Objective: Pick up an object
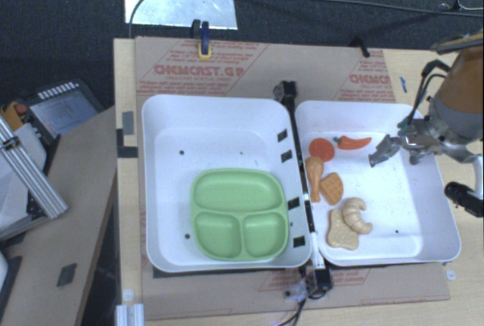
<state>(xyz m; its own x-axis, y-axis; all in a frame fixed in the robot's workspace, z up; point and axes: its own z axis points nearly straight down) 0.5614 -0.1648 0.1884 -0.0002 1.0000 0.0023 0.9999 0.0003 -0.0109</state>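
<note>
Gripper (383, 151) hangs over right bin (431, 203) near its far right corner, finger gap unreadable, nothing visibly held. Toy chili pepper (353, 141) just beside it; red disc (321, 148), drumstick (313, 172), waffle (331, 187), croissant (355, 214) and tan biscuit (341, 236) along bin's left edge. Left bin (162, 166): green divided plate (239, 213) by near edge

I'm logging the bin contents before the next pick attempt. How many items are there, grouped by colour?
Green: 1, the divided plate
Red: 2, a round slice and a chili pepper
Orange: 2, a drumstick and a waffle
Tan: 2, a croissant and a cookie
Total: 7
</note>
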